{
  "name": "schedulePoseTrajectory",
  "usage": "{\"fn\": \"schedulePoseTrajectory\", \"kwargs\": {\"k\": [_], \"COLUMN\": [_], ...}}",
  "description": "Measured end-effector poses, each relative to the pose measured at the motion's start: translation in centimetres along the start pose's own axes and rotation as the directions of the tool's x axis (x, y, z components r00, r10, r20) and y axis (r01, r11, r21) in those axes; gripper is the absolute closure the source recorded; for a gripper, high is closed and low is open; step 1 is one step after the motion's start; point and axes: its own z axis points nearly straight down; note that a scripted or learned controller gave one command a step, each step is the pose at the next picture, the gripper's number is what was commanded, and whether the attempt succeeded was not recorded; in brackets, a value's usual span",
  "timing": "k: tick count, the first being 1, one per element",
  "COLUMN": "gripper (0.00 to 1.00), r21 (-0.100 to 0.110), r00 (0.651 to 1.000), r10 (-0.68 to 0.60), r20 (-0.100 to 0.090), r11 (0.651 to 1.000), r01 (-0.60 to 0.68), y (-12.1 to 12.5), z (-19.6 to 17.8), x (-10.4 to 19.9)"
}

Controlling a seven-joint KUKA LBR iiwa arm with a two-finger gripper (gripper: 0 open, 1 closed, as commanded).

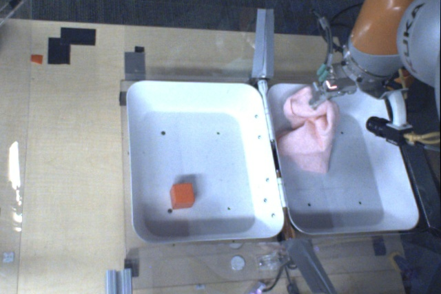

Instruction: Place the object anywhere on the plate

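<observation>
Gripper (322, 97) is pinched on pink cloth (310, 131), which hangs bunched; lift higher before moving, no plate visible.

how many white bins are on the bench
2. One bin sits on the left with an orange block in it; the other bin sits on the right, holding a pink cloth.

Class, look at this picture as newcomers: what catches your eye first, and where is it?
A crumpled pink cloth hangs from the gripper over the right white bin. A small orange block sits on the left white bin's floor. The arm's orange band glows at upper right.
</observation>
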Motion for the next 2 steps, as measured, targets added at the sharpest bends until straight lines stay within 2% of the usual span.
{"fn": "schedulePoseTrajectory", "kwargs": {"k": [1, 2], "gripper": [1.00, 1.00], "r21": [0.000, -0.001], "r00": [1.000, 0.917], "r10": [-0.008, -0.400], "r20": [0.000, -0.001], "r11": [1.000, 0.917], "r01": [0.008, 0.400], "y": [0.3, 1.0], "z": [-2.4, -3.6], "x": [0.1, 5.1]}}
